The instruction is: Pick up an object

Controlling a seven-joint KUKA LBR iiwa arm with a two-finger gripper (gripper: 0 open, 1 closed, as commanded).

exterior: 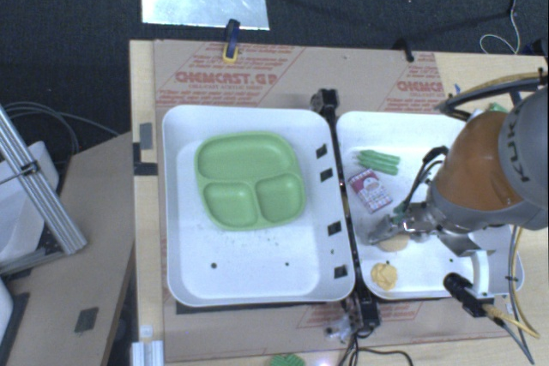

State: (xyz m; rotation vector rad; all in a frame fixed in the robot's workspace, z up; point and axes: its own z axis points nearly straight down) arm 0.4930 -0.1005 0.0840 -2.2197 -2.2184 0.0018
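Note:
My gripper [388, 231] reaches down into the right bin [446, 131], low near its left-centre floor. A pale tan round object [395, 243] lies right under the fingertips, partly hidden by them. Just above and left lies a small pink-and-white packet [370, 189]. A green ribbed piece [378, 160] rests farther back. A yellow lumpy object [384, 274] sits near the bin's front edge. The grey arm with its orange band [476, 167] covers the bin's right side.
The left bin [184, 270] holds a green three-compartment plate [250, 179]. A black divider with clips [336, 184] runs between the bins. Cables and a black bracket [467, 294] hang at the right bin's front right corner.

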